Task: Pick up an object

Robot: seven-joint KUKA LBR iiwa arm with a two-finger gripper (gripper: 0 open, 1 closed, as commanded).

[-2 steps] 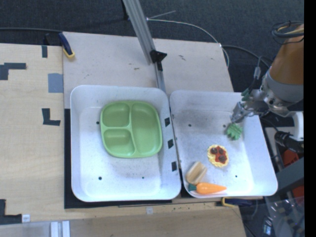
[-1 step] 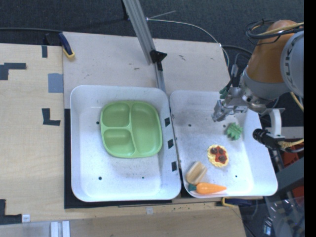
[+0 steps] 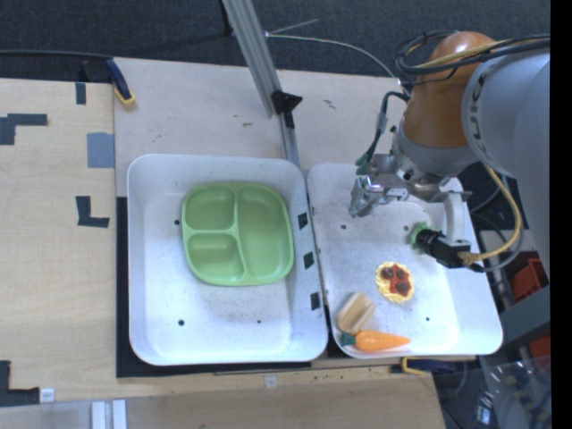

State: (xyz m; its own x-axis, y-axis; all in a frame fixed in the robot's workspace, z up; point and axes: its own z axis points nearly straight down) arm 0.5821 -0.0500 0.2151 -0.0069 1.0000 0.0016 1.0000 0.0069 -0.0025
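Orange carrot (image 3: 382,340) at right bin's (image 3: 465,329) near edge, hand (image 3: 361,201) above, grip state unclear, no legible writing.

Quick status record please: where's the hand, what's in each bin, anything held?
hand: over the right bin's far left part, above bare floor
held: nothing seen between its fingers
left bin: green divided plate, lying flat
right bin: small pizza near the middle; bread roll and carrot at the near left corner
nearest item to hand: pizza, apart from it
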